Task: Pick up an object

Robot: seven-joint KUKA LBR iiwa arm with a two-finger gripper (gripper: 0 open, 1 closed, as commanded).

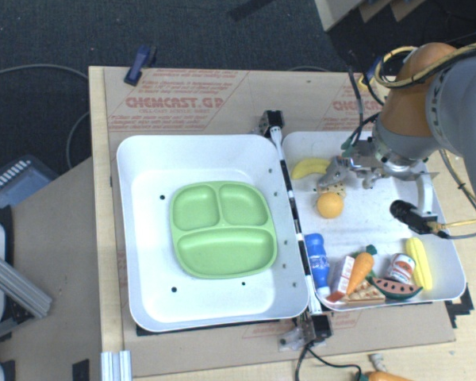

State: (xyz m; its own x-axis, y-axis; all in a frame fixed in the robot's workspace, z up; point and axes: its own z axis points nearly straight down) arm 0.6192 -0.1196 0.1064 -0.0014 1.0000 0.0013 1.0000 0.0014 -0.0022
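I see a desk [222, 101] covered in brown printed cardboard, filling most of the frame. On it sit two white bins side by side. The left bin [143, 213] holds a green divided plate [222, 230] at its centre. The right bin [444, 272] holds the small things. My arm [436, 94] reaches in from the upper right of the frame, grey with an orange band. Its gripper [351, 173] hangs low in the upper left part of the right bin; I cannot tell whether the fingers are apart or together. A banana [309, 167] lies just left of the gripper. An orange [330, 205] lies just below the gripper. Toward the lower edge of that bin lie a blue bottle [316, 259], a carrot [362, 267], a watermelon slice [398, 286] and a corn cob [418, 262].
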